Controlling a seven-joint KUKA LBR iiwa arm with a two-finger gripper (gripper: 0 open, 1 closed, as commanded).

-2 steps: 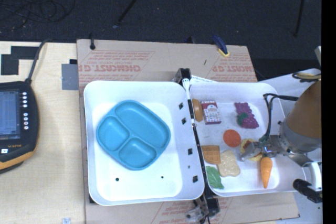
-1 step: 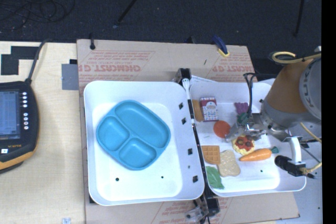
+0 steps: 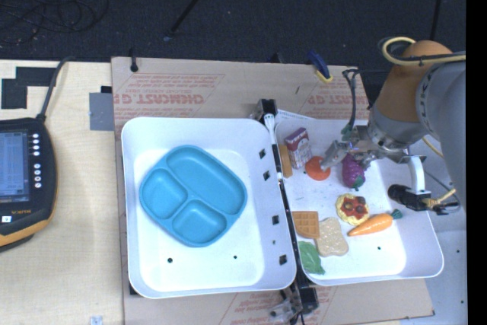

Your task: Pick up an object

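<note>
Centre the tool [image 3: 340, 154] over the round orange-red toy [image 3: 318, 169] right of frame centre; its grip state I cannot tell.

The divided plate [image 3: 193, 195] is light blue in a white bin [image 3: 144, 270], and nearby lie an orange carrot [image 3: 370, 224], a purple eggplant [image 3: 352, 171] and a tan waffle [image 3: 305, 224].

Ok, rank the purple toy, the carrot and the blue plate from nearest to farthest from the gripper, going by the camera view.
1. Purple toy, right beside the gripper in the right bin.
2. Carrot, lower in the same bin, toward its front right.
3. Blue plate, across in the left bin.
</note>
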